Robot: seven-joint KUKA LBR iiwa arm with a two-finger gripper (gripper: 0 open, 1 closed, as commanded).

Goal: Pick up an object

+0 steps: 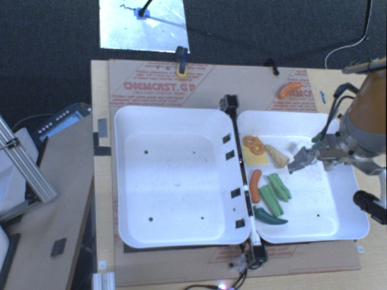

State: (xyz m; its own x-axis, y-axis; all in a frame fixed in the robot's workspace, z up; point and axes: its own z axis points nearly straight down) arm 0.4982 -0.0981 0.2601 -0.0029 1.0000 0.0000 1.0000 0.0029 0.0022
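Gripper, at right of centre over the right bin, looks empty, its spread unclear to us, and we fear it clipping the beige wedge just left, scattering the packed green pieces.

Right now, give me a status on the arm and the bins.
Gripper over right bin, above the toys. Nothing seen held. Nearest: beige piece, green pieces.

Contents: 2 white bins, 2 orange sausages, 3 green vegetables, 1 yellow slice, 1 orange ring, 1 beige cone.
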